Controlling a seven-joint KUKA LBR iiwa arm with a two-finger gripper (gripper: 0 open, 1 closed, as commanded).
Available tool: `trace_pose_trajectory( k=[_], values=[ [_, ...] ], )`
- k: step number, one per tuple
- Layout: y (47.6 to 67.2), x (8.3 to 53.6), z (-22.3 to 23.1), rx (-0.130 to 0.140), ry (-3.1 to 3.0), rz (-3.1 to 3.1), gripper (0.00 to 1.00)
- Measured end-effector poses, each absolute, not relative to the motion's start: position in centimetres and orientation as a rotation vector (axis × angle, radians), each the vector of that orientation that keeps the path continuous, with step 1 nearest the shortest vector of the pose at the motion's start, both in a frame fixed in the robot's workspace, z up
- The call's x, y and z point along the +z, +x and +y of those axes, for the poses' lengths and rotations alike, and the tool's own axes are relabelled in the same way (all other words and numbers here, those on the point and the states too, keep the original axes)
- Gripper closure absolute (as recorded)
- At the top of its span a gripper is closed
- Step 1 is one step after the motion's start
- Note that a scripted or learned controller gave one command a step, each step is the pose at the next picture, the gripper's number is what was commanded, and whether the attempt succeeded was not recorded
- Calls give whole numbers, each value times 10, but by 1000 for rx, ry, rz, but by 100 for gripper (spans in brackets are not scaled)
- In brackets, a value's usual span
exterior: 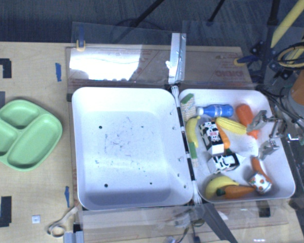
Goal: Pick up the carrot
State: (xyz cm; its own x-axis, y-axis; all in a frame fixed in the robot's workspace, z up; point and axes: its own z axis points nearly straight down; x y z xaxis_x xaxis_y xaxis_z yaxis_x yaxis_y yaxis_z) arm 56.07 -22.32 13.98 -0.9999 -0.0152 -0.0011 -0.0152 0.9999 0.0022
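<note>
Approach step, by judgement: gripper (pixel 266 130) hung spread and empty at the right bin's (pixel 289 189) far side. Carrot (pixel 236 191) lay well below-left of the jaws, touching the banana (pixel 218 184). Next: shifting over it, descending.

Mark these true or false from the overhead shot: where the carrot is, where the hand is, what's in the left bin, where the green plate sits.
1. The carrot lies in the right bin. True.
2. The hand is over the left bin. False: it is over the right bin.
3. The carrot touches a banana. True.
4. The green plate sits inside the left bin. False: it rests on the bench beside it.
</note>
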Motion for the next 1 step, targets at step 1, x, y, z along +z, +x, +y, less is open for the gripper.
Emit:
trace_pose_trajectory(
  k=[1],
  values=[
    [590,144,-221,1,730,3051,0]
  ],
)
